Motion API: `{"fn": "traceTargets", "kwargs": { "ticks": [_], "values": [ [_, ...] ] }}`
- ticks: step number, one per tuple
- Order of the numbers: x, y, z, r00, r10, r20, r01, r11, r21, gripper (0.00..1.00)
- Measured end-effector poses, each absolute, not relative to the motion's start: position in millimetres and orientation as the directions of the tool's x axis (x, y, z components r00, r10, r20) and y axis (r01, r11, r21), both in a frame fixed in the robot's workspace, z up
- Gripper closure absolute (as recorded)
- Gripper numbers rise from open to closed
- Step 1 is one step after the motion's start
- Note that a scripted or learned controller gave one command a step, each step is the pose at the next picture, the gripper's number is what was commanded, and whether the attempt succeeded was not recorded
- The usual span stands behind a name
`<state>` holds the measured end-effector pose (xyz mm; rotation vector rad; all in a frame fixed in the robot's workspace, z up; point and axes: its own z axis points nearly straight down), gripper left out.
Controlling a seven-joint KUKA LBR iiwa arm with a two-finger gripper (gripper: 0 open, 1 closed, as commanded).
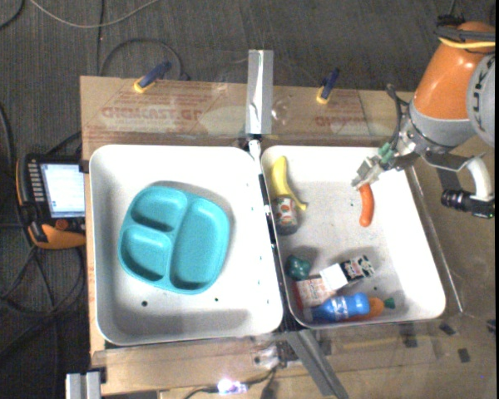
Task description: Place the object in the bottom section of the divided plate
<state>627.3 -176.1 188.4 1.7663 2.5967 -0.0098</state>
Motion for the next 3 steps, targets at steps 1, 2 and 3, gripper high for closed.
{"fn": "traceTargets", "kwargs": {
  "ticks": [1,2,3],
  "values": [
    [668.6,-99.9,178.7,-0.324,0.946,0.0,0.946,0.324,0.0,1.0],
    [621.9,-3.0,183.1,-0.328,0.945,0.001,0.945,0.328,-0.002,1.0],
    [585.6,53.0,183.2,-0.742,0.67,0.002,0.67,0.742,0.0,1.0]
  ]
}}
